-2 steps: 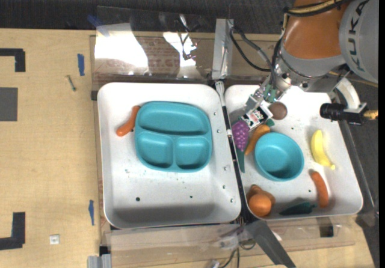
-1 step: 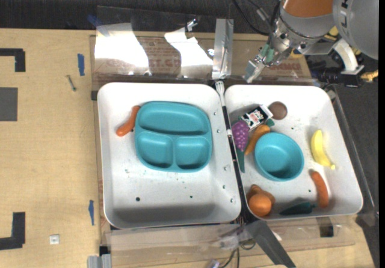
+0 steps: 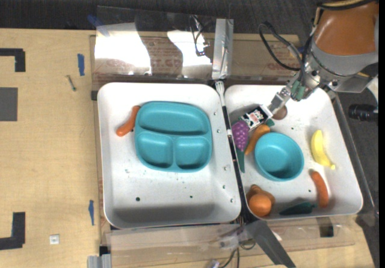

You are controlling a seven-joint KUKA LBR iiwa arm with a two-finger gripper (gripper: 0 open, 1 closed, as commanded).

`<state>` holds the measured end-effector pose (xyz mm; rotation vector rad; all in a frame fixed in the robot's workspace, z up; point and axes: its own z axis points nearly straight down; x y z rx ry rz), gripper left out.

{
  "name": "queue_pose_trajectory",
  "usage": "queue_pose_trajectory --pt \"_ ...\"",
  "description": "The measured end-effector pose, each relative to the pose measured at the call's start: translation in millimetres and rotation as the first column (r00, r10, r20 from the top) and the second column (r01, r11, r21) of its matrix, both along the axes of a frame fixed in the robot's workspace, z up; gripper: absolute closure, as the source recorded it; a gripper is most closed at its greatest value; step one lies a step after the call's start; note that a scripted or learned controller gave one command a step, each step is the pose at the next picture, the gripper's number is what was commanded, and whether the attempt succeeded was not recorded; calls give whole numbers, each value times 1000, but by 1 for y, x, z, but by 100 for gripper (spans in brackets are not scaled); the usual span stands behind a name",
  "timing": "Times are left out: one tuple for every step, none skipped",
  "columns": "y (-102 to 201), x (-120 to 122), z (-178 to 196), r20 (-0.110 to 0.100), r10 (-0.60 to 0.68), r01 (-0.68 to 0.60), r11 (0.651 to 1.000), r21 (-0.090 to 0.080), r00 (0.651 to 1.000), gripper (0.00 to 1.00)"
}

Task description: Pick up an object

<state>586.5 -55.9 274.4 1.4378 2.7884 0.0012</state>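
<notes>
The black-and-white carton [image 3: 255, 118] lies tilted in the upper left part of the right bin [image 3: 346, 140], and the hand [image 3: 278, 106] hangs just beside its upper right corner; whether the two touch cannot be made out, nor whether the hand is apart or together. Just left of the carton lie purple grapes [image 3: 240, 133], and below it an orange carrot-like piece [image 3: 257, 134] leans against the rim of a teal bowl [image 3: 278, 155]. Farther out sit a yellow banana [image 3: 320, 149], a sausage [image 3: 319, 188] and an orange fruit [image 3: 260, 203]. The left bin [image 3: 114, 182] holds a teal divided tray [image 3: 173, 134] with another sausage [image 3: 127, 122] beside it. Both bins rest on the desk [image 3: 42, 140].
</notes>
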Motion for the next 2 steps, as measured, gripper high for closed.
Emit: queue_pose_trajectory --pt "50 21 -57 -7 -99 99 995 2 995 100" --pt "106 79 -37 1 -58 58 998 4 998 100"
